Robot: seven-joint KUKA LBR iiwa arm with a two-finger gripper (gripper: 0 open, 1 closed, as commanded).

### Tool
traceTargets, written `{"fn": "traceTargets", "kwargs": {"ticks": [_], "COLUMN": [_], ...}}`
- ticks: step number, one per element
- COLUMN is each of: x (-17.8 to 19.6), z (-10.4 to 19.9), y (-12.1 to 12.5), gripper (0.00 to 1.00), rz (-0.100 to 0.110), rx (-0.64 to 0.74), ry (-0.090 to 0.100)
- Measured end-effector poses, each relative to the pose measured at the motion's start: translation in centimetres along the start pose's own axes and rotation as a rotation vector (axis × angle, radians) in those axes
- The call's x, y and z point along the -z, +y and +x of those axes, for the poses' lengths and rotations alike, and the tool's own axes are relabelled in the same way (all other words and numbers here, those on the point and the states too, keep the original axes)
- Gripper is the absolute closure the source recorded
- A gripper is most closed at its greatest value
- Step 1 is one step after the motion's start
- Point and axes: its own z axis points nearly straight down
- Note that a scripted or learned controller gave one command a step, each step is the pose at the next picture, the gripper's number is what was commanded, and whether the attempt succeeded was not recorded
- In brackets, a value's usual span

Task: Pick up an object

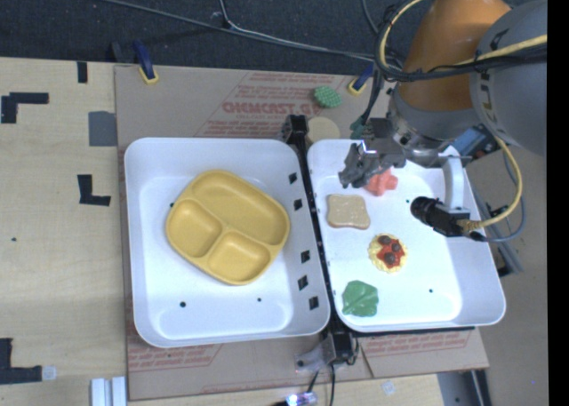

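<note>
Pink-red piece (383, 184) is lying in the right bin (444, 306), toward its far end, looking like a small moulded toy food. Judging it light and fairly stiff, with a lumpy, uneven outline, so likely to skid or tip if pinched off-centre. Best hold is probably across its narrower width, fingers coming straight down on either side.

Gripper (358, 167) is hanging just beside it, on the piece's left edge as the camera sees it, partly overlapping it. Dark fingers are pointing down and toward the bin divider. Cannot tell whether the jaws are open or closed; the mechanism is reading as one dark cluster, and nothing is visibly sitting between the fingers. Not counting the piece as held.

Arm is reaching in from the right, its orange band (453, 31) bulking over the far right corner, cables looping around the wrist.

Other items sharing the right bin: toast slice (348, 211) just nearer the camera than the gripper, flat and tan; small round pizza (388, 252) near the bin's middle; green leaf-shaped piece (360, 298) at the near end. All are lying apart from each other.

Left bin (151, 306) is holding a yellow divided plate (228, 226), tilted diagonally. A small green item (326, 96) is resting on the bench beyond the bins.
</note>
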Motion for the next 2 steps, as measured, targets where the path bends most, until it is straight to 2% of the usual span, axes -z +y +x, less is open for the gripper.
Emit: {"fn": "traceTargets", "kwargs": {"ticks": [2], "x": [-3.3], "z": [9.1], "y": [-3.1], "gripper": [1.0], "rz": [0.0], "rx": [0.0], "ry": [0.0]}}
